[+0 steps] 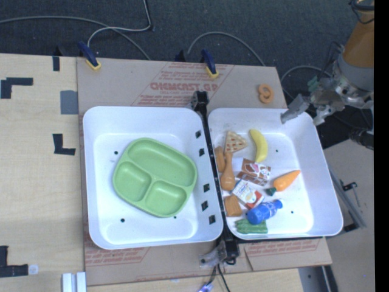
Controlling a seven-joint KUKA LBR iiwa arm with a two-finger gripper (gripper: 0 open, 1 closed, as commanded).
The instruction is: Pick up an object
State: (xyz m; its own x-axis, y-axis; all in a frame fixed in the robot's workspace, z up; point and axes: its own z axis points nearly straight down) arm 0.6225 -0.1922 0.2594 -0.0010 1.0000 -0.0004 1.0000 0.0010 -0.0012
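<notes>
The right bin [304, 157] holds a pile of toy food. There is a yellow banana [259, 145], a waffle-like wedge [234, 142], an orange carrot [285, 179], a blue bottle [264, 212], a green piece [251, 227], a tan drumstick [227, 172] and small snack packets [254, 170]. My gripper [304, 114] hangs over that bin's far right corner, up and to the right of the banana. It is open, with nothing between its fingers.
A green divided plate [155, 176] lies in the left bin [97, 163]. A small orange ring [265, 92] sits on the cardboard behind the right bin. Blue clamps [209, 64] and cables run along the bench's far edge.
</notes>
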